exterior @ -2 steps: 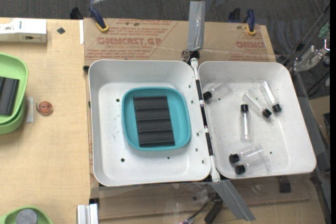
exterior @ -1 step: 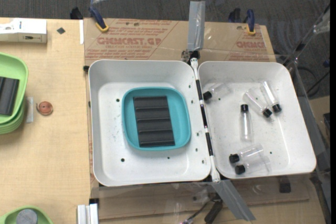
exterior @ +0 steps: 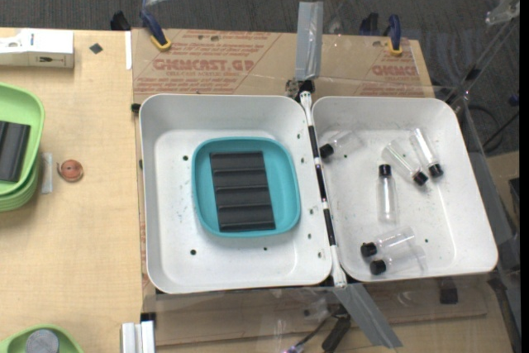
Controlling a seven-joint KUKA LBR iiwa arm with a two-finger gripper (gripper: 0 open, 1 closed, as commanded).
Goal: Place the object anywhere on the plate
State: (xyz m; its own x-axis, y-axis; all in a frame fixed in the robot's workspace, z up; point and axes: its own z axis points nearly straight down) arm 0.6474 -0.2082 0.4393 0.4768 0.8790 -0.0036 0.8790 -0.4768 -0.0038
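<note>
Left bin: shallow white bin (exterior: 165,202) holding a teal square plate (exterior: 204,194) with a ribbed black insert (exterior: 241,191) on it.
Right bin: shallow white bin (exterior: 463,202) with six clear plastic vials with black caps (exterior: 385,191) lying scattered and apart from the plate.
Behind bins: brown cardboard sheet (exterior: 223,62) held by blue-and-yellow clamps (exterior: 154,31).
Far left: green tray (exterior: 25,120).

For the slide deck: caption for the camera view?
Teal plate in left bin; clear black-capped vials scattered in right bin.

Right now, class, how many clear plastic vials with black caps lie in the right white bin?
6, though clear ones are hard to separate: upper left, two upper right, centre, two at the bottom.
</note>
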